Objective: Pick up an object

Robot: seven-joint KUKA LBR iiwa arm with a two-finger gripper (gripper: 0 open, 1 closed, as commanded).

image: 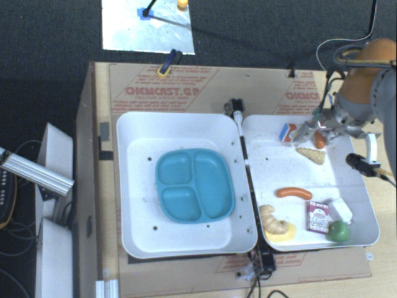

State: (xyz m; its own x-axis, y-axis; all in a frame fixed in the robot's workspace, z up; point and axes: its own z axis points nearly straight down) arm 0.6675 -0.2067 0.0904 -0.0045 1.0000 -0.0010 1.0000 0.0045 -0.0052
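Gripper (315,129) hovered at the far edge of the right bin (366,225); finger state could not be told. Nearest it lay a small red-and-blue packet (288,132), an orange piece (319,141) and a tan wedge (311,155). The wedge looked light and rigid, likely best pinched across its narrow width.

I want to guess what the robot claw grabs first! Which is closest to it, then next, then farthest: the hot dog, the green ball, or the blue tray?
From the gripper, in the camera view:
1. Hot dog, middle of the right bin.
2. Green ball, right bin's near right corner.
3. Blue tray, over in the left bin.
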